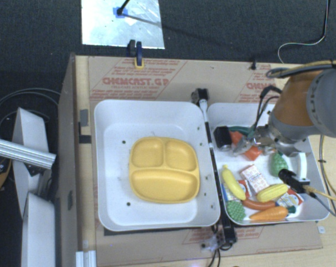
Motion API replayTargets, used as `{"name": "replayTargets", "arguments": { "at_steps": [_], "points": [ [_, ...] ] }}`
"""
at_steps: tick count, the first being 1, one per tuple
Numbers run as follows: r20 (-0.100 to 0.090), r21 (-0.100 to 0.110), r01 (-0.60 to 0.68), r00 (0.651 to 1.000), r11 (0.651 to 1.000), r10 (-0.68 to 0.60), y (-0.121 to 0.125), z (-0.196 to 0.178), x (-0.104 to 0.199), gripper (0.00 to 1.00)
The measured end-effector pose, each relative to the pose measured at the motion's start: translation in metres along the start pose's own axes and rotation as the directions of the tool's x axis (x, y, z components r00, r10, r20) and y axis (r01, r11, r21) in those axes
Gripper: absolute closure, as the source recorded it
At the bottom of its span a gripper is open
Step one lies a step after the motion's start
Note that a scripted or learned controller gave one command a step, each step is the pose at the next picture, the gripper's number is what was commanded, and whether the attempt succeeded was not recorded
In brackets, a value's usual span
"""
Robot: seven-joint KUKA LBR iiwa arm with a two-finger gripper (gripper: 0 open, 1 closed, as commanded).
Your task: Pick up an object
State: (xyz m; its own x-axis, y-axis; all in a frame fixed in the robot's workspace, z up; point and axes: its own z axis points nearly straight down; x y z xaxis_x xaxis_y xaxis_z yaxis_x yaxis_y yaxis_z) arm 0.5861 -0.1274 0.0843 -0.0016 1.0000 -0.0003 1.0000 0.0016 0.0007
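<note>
Claw (247, 144) low in right bin (235, 111) among toys; grip state unreadable.

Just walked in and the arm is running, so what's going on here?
The arm's gripper is down in the right bin, over the toy food near its back. That bin holds a banana, a carrot and other pieces. The left bin holds a yellow divided plate. Nothing visibly sits between the fingers yet.
</note>
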Motion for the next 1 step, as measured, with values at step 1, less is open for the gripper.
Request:
{"name": "replayTargets", "arguments": {
  "at_steps": [1],
  "points": [
    [0.0,-0.004,0.001,1.0,1.0,-0.001,0.0014,-0.0115,-0.0002,1.0]
  ]
}}
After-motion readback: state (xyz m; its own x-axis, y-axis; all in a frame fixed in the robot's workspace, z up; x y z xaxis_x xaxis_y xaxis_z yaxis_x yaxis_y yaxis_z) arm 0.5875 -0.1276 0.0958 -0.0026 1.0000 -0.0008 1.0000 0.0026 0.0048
